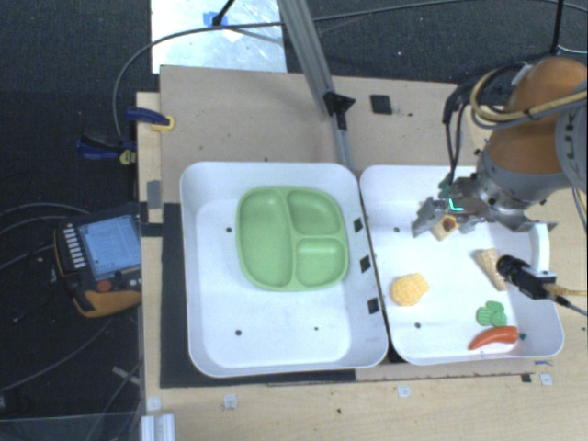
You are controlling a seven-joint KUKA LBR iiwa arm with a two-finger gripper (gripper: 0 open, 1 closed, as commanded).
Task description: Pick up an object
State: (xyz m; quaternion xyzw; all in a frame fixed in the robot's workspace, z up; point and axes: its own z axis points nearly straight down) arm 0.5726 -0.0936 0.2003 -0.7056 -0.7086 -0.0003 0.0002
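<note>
Gripper [435,220] low over the upper part of the right bin [404,186], reached in from the right on the grey arm [524,168] with its orange band. Small tan block [445,228] seen between the fingertips, so apparently gripped (contact itself too small to confirm; whether block is lifted off the bin floor cannot be told).

Relative to gripper:
- Yellow corn-like piece [410,288] below and slightly left, lying on the bin floor, apart from the fingers.
- Pale wedge-shaped piece [487,265] below and to the right, near a black cylindrical part [522,277] fixed to the arm.
- Green leafy piece [491,315] farther down and right, just beside a red and white piece [494,338] at the bin's lower right corner.
- Green divided plate [292,237] well to the left, resting in the left bin [211,338] (three compartments, nothing in them).

Both bins side by side on a brown board [239,108], their inner edges touching. Handheld pendant with blue screen [101,255] far left, off the bench.
</note>
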